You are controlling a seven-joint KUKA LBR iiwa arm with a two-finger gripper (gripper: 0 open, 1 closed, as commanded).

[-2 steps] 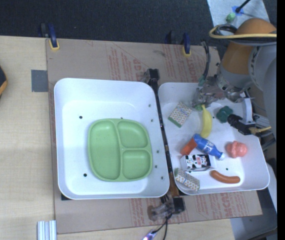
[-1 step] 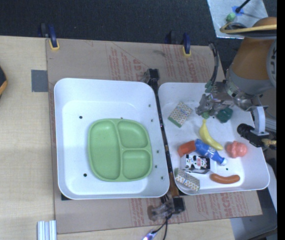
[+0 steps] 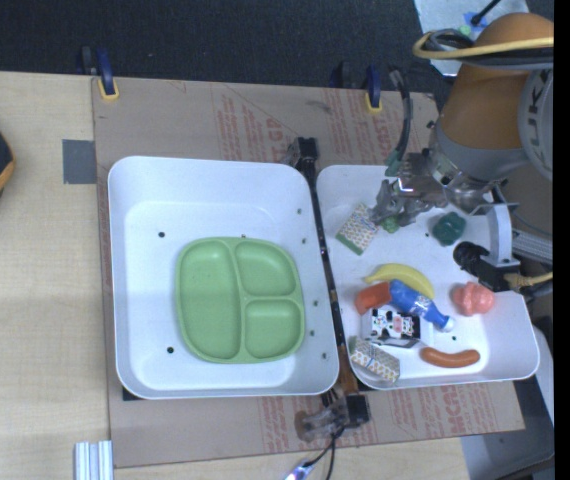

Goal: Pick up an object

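The robot's jaws (image 3: 397,206) hang low over the far end of the right-hand bin (image 3: 520,368), their tips down among the clutter; whether they are parted or closed cannot be told from this angle, and nothing can be seen caught between them. Just beside them, toward the bins' shared wall, lies a small patterned packet (image 3: 358,230), the likeliest target judging by how near it sits. A dark green object (image 3: 448,229) rests close on the other side. Farther toward the camera, the remaining candidates lie in a loose heap: a yellow banana (image 3: 402,275), a red piece (image 3: 373,296), a blue toy (image 3: 417,304), a black-and-white carton (image 3: 395,326), a pink lump (image 3: 473,298), an orange sausage (image 3: 450,357) and a second patterned packet (image 3: 376,361) at the near rim. Well apart, across the divider, a green sectioned plate (image 3: 238,299) sits alone in the left-hand bin (image 3: 125,268). Both bins rest on cardboard clamped to the wooden surface (image 3: 25,308), evidently so they cannot slide.
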